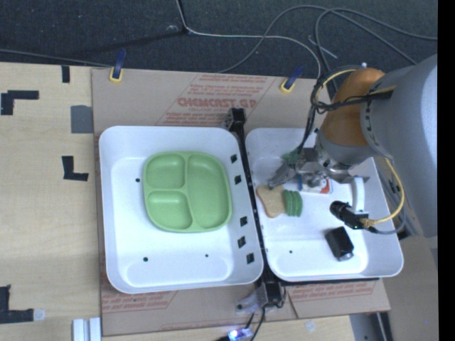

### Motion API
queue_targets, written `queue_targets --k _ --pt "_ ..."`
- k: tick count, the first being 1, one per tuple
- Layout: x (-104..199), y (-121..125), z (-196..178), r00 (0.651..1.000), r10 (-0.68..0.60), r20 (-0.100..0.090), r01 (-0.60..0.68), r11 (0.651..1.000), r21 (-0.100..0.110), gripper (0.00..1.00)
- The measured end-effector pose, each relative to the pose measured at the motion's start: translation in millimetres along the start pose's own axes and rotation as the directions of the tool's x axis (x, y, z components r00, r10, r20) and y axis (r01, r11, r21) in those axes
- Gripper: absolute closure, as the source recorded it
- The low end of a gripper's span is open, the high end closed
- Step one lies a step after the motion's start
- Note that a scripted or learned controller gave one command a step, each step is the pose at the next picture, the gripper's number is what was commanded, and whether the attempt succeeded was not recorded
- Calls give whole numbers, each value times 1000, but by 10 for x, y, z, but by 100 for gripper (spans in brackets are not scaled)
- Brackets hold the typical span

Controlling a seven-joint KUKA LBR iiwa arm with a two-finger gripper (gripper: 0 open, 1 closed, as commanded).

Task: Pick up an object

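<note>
A robotics laboratory test bench. Two white bins sit on a cardboard sheet clamped at its far edge, with loose cables trailing behind the sheet. Black tape marks lie left of the bins.

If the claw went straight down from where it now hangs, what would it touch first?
Probably the tan piece and green piece just below the claw in the right bin; depth is hard to judge here.

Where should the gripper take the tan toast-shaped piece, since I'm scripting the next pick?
Grip the tan piece across its narrow width, coming straight down. It lies flat in the right bin; its right edge touches a green piece, so favor its lower-left end.
</note>
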State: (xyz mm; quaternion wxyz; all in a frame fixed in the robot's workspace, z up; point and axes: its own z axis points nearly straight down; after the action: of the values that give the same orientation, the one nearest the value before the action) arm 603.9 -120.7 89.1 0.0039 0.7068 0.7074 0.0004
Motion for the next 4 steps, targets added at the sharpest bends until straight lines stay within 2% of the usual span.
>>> queue_targets --k 1,2,3,4 --pt "3 21 -123 1000 -1 1 1 1000 -7 100" --pt "36 -40 -574 1000 -1 -6 1 1000 5 100" --pt "43 -27 -1205 1000 -1 -4 1 1000 2 100" --pt "-8 -61 -1657 1000 0 -4 0 1000 3 100"
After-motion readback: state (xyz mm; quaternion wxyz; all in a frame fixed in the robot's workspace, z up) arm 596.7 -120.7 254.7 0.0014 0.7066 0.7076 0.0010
